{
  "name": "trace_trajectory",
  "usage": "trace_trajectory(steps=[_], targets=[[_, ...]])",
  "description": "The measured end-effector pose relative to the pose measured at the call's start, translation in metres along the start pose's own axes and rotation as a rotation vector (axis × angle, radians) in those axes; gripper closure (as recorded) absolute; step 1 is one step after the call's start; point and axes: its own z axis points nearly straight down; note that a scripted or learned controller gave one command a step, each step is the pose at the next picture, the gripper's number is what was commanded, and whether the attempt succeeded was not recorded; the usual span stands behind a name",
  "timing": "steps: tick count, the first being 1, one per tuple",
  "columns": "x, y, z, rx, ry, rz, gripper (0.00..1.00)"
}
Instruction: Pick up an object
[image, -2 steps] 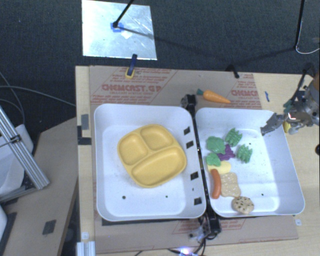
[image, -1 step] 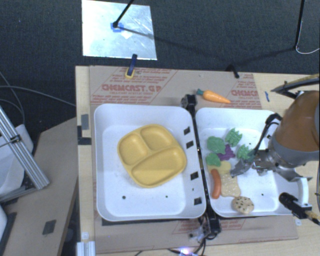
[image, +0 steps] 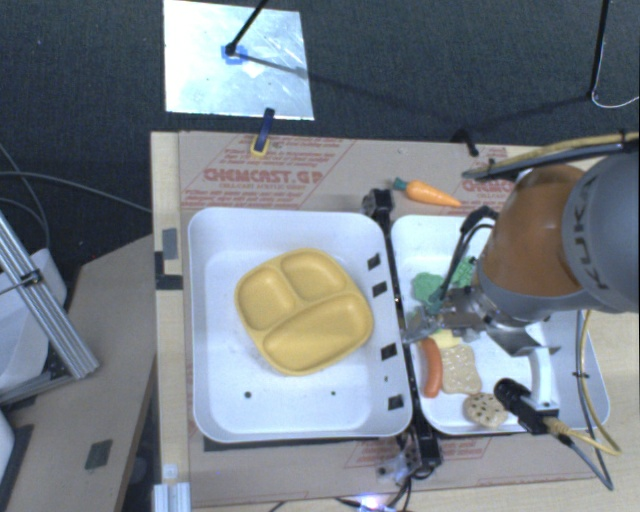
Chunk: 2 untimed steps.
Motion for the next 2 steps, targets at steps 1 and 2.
trace_trajectory(steps=[1,2], targets=[[0.029,-0.005,0.002,0.003,-0.003,0.008,0.00],[0.164,0.002,-0.006,0.002,0.002,-0.002,0.00]])
